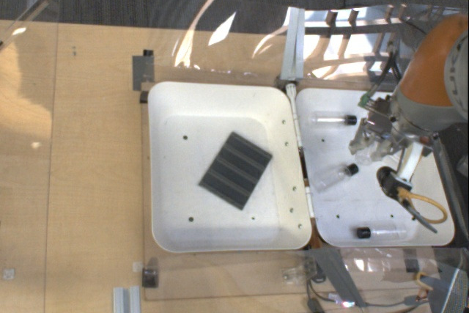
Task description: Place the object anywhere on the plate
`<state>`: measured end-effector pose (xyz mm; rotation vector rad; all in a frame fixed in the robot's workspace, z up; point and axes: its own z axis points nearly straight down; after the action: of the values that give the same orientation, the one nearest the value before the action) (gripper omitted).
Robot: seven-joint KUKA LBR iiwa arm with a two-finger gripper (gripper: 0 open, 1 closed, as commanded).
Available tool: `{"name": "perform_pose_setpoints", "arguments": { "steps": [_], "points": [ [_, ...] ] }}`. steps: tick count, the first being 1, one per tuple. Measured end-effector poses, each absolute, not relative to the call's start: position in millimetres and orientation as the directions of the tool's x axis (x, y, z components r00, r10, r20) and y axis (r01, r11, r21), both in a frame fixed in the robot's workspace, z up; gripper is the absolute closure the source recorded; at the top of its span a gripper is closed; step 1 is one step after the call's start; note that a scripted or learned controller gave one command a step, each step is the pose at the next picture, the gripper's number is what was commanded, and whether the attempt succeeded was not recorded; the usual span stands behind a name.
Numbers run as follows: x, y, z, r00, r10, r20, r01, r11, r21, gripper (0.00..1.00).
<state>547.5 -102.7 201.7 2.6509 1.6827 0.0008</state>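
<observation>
Closest to the lens, a clear vial (381, 232) with a black cap lies flat along the near wall of the right bin (366, 201); a second vial (341, 174) lies mid-bin, a third (333, 117) by the far wall. Gripper (375, 137) hangs low between those last two, nearest the second vial; clenched or released, cannot tell. Dark ribbed plate (236, 170) sits in the left bin (176, 216), well off toward the view's left, long axis diagonal
</observation>
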Motion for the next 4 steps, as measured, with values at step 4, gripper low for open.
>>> {"name": "perform_pose_setpoints", "arguments": {
  "steps": [4],
  "points": [
    [657.1,236,315,0.515,0.857,0.005,0.857,-0.515,0.004,1.00]
  ]
}}
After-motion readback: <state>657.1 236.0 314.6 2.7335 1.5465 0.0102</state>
